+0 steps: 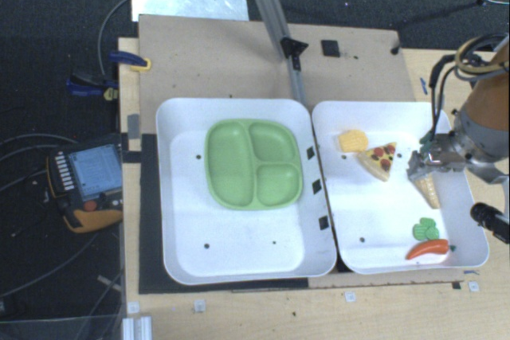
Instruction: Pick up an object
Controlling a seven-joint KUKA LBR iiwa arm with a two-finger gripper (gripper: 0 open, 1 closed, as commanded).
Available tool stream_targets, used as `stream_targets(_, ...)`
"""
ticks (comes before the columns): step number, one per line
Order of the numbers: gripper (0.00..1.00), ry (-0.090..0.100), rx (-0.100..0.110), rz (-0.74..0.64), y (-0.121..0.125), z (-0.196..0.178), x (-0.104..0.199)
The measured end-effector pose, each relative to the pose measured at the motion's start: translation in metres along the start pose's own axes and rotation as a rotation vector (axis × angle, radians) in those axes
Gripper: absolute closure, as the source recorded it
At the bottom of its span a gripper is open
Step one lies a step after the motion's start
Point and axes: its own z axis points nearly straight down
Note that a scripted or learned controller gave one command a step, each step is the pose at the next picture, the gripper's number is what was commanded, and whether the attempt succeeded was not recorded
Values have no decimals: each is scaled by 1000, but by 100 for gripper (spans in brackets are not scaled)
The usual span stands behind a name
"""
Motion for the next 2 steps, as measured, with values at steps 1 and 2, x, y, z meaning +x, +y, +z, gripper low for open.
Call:
stream_targets(1,100,1,3,0,1,-19,0)
stream_targets(2,100,4,4,-6,18,-28,48)
